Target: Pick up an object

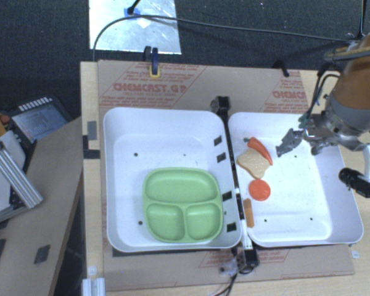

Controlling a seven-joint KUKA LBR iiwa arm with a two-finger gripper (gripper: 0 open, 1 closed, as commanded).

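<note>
1. On the bench lay a brown printed board (pixel 191 85), bearing two white bins side by side.
2. Left bin (pixel 129 134) held a green divided plate (pixel 182 204).
3. Right bin (pixel 320 214) held an orange carrot-like piece (pixel 259 149), a tan bread slice (pixel 253 163), a red-orange round piece (pixel 259 190) and a small orange stick (pixel 248 213).
4. Gripper (pixel 288 143) hung over the right bin, just right of the carrot-like piece, grasping nothing visible; how far it was spread I cannot tell.
5. Dark carpet (pixel 37 36) surrounded the bench, with a foil sheet (pixel 135 17) beyond.
</note>
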